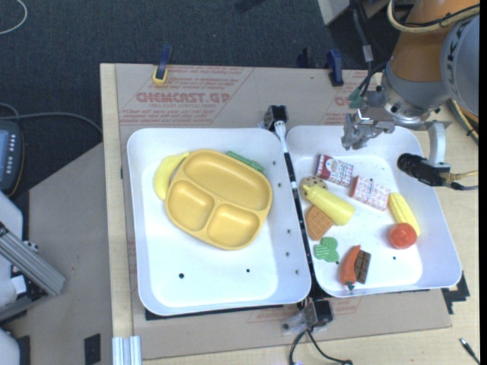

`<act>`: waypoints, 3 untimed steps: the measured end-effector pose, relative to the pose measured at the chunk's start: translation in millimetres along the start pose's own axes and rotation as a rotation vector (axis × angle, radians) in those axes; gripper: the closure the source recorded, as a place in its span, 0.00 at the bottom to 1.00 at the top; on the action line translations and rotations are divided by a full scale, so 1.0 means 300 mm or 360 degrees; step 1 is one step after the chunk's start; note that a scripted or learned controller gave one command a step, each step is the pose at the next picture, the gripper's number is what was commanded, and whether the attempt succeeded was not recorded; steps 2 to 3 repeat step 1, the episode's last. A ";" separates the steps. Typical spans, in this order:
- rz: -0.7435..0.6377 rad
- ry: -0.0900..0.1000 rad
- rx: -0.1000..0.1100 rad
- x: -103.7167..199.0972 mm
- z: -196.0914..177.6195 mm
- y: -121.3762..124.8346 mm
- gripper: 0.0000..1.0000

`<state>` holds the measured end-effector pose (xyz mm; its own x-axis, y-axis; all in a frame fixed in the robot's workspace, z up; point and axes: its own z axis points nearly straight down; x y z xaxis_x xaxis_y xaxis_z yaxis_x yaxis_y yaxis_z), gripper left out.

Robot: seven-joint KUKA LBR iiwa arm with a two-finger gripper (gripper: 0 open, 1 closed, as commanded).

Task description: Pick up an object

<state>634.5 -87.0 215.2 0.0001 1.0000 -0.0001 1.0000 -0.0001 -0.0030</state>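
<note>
My gripper (356, 138) hangs over the far edge of the right bin (441, 268), fingers pointing down, with nothing visible between them. Just in front of it lie two red-and-white packets (335, 170) (370, 192). Nearer the bin's left side a yellow bottle-shaped toy (329, 201) rests above a waffle piece (319, 221). A corn cob (402, 211) and a red tomato (402, 236) sit at the right. A green piece (326, 249), a carrot (349, 265) and a brown bar (363, 265) lie near the front.
The left bin (152, 276) holds a yellow divided tray (219, 198), resting on a yellow banana shape (163, 175) and a green item (245, 160). A black rail (289, 181) separates the bins. Clamps sit on the board's far edge.
</note>
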 end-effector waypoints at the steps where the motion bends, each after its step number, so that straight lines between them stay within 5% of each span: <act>1: -0.0001 -0.0001 -0.0002 -0.005 -0.001 0.001 1.00; 3: -0.0001 -0.0001 -0.0002 -0.005 -0.001 0.001 1.00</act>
